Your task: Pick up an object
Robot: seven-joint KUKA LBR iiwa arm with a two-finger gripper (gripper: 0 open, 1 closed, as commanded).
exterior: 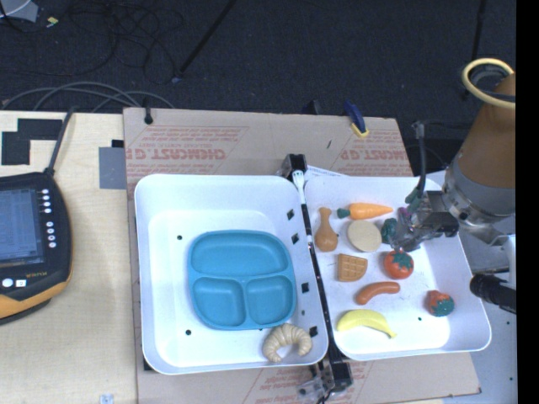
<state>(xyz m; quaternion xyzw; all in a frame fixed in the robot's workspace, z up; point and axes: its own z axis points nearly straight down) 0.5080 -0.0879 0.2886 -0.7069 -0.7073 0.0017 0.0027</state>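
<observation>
Eight toy foods crowd your right bin [472,331], so the end effector [407,236] hangs above the tomato [398,264]; whether it is apart or together, you cannot tell.

We've got a cardboard-covered bench [253,146] with two white bins [164,225] side by side, plus a teach pendant [29,238] at left.

The light is even and rather soft, from above. The two white bins [168,217] are bright, almost overexposed, with weak shadows. The upper part of the frame is dark. Details look slightly blurred and grainy.
</observation>
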